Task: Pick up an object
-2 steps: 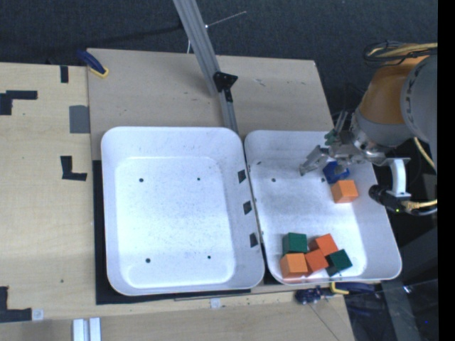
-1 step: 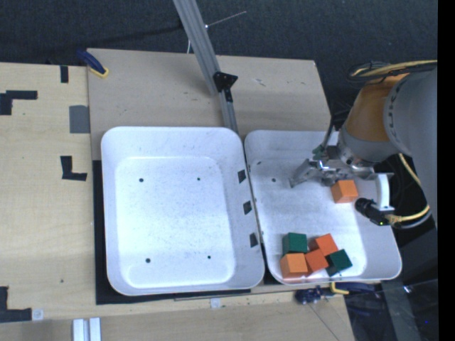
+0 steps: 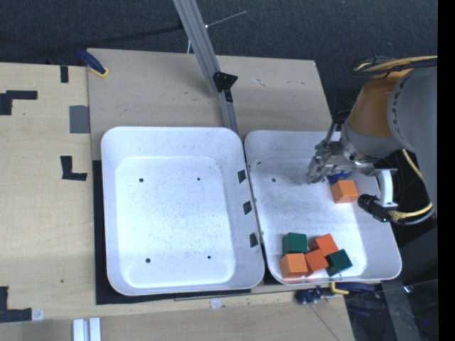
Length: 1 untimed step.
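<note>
Orange cube [image 3: 345,191] lies just beside the fingers [image 3: 315,174], whose spread I cannot tell.

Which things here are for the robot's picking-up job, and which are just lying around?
For the job:
- end effector
- lone orange block
- pile of orange and green blocks
- right bin, which holds them

Just lying about:
- left bin
- blue and yellow clamp
- metal pole
- black tape marks

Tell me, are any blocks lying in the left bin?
No, the blocks are all in the right bin, most clustered at its near edge and one orange block beside the hand.
</note>
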Motion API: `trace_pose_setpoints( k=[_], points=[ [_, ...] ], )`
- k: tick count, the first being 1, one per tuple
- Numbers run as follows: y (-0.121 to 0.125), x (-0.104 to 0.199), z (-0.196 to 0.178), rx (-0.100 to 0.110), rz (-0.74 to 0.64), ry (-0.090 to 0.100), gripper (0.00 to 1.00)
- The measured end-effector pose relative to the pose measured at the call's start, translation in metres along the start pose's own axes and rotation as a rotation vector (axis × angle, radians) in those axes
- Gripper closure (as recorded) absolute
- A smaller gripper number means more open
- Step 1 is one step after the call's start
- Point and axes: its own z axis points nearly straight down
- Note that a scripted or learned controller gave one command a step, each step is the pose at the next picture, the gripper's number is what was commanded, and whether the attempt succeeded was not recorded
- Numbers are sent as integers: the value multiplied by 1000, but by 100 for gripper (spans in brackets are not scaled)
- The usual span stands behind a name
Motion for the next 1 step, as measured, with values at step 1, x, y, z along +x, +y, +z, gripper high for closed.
trace_pose_setpoints(
  k=[1],
  points=[
    [-4, -8, -49, -6, 2, -1, 100]
  ],
)
